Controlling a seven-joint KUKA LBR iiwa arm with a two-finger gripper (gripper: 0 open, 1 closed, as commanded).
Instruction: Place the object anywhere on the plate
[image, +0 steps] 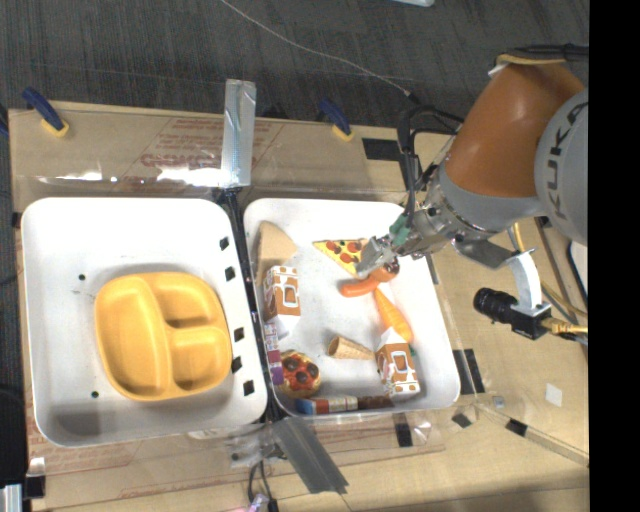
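A yellow compartment plate (160, 332) lies in the left bin (60, 250). My gripper (378, 262) hangs over the upper right part of the right bin (430, 300). It sits right above a hot dog (360, 286) and beside a pizza slice (341, 251). Nothing shows between the fingers from this angle. Other toy foods lie in the right bin: a carrot (394, 315), an ice cream cone (349, 348), two small cartons (283, 291) (397, 368), a bread wedge (272, 243) and a round pizza-like piece (299, 372).
A dark bar-shaped item (340, 404) lies along the right bin's front wall. The divider (240, 270) between the bins carries black clips. Taped cardboard (150, 150) runs behind both bins.
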